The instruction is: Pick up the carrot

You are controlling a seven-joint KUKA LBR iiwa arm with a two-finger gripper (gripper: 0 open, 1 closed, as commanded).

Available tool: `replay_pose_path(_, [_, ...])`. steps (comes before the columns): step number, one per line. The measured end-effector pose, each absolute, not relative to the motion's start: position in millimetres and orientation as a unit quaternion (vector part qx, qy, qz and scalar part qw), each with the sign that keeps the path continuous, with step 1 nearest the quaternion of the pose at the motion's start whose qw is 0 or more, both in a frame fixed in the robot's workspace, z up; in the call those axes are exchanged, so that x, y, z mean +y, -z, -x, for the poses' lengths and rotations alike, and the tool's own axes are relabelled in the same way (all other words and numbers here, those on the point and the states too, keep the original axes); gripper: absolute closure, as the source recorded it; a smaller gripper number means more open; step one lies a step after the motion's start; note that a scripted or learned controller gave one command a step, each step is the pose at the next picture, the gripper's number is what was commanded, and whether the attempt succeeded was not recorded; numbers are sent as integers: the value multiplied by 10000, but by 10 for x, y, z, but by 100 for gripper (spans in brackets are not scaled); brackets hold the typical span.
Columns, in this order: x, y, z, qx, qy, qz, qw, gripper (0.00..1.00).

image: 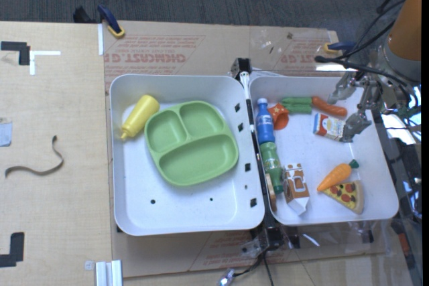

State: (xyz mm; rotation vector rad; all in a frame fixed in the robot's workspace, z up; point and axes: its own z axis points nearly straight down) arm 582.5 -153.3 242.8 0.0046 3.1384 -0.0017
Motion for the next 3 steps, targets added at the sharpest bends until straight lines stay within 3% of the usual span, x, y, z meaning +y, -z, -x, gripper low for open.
replay_pose_path(1, [-1555, -922, -5311, 9954, 0, -958, 14, 0])
replay_pose_path(2, [-1542, -1017, -5329, 9957, 3, -931, 31, 100])
replay_pose_path(3, [-1116, -1411, -5154, 9886, -1, -1505, 9, 100])
